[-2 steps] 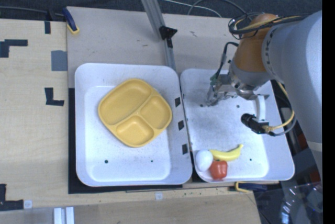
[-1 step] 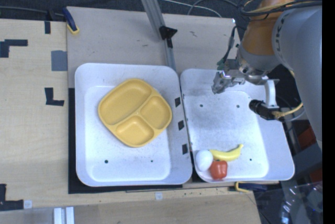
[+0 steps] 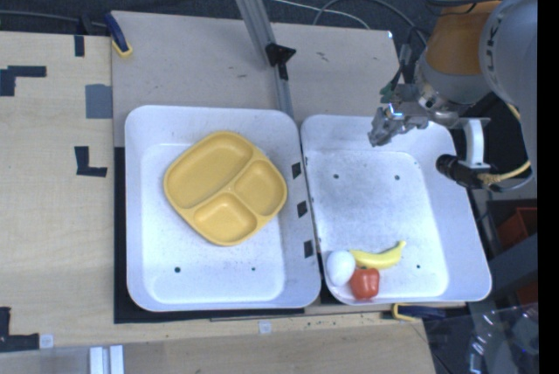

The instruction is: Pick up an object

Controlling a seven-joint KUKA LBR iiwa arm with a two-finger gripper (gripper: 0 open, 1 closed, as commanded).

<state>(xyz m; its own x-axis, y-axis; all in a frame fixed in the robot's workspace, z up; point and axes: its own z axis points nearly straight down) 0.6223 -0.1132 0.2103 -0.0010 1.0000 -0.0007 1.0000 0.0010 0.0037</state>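
Note:
A yellow banana [image 3: 380,256], a white egg-shaped ball [image 3: 340,266] and a red pepper [image 3: 365,282] lie together in the near left corner of the right bin [image 3: 437,215]. My gripper [image 3: 382,131] hangs over the far edge of that bin, well away from those three objects, and nothing shows between its fingers. A yellow divided plate [image 3: 225,187] rests in the left bin [image 3: 148,189].
A slanted metal pole [image 3: 253,10] crosses the bench behind the bins and ends near the seam between them. The grey arm with its orange band [image 3: 476,23] fills the upper right. Cables loop behind the right bin.

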